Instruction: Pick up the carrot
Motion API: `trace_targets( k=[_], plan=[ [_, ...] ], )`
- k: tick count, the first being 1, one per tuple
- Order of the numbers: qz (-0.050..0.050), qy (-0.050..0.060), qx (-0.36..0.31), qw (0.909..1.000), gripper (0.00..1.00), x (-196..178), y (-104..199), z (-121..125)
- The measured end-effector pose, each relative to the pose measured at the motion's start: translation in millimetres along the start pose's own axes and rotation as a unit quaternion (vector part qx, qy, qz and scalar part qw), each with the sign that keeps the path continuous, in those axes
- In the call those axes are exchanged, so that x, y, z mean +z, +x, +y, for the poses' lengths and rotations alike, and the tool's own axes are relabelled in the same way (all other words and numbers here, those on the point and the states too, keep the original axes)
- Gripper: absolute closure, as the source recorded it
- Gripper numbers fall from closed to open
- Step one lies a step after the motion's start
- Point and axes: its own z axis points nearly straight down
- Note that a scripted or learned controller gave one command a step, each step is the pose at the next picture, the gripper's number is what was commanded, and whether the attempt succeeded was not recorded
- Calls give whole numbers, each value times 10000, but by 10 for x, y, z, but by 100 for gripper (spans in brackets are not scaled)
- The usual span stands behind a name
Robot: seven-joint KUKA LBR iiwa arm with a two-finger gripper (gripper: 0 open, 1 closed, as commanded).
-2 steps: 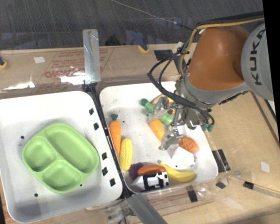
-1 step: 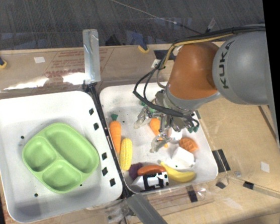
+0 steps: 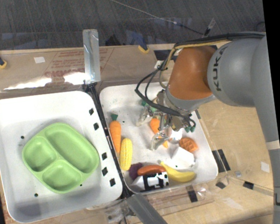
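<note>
Carrot (image 3: 116,133) lies lengthwise at the left wall of the right bin (image 3: 127,92), its green top pointing to the far side, with the corn (image 3: 126,154) just beside it on the near side. The gripper (image 3: 162,130) hangs over the middle of that bin, under the orange band (image 3: 188,75) of the arm (image 3: 241,73), so the carrot sits well to its left and not between the jaws. A small orange piece (image 3: 155,125) shows right at the jaws, but whether they are spread or pressed together I cannot tell. Nearer the front wall lie a banana (image 3: 179,175), a black-and-white toy (image 3: 153,181) and a croissant (image 3: 188,144). In the left bin (image 3: 8,115) rests a green plate (image 3: 59,157).
</note>
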Motion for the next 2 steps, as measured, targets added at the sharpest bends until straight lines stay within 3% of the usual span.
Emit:
trace_targets(
  k=[1,2],
  plan=[
    [-28,9,-45,10000,100,-125,-32,22],
    [-59,22,576,9983,100,-1129,-691,-113]
  ],
)
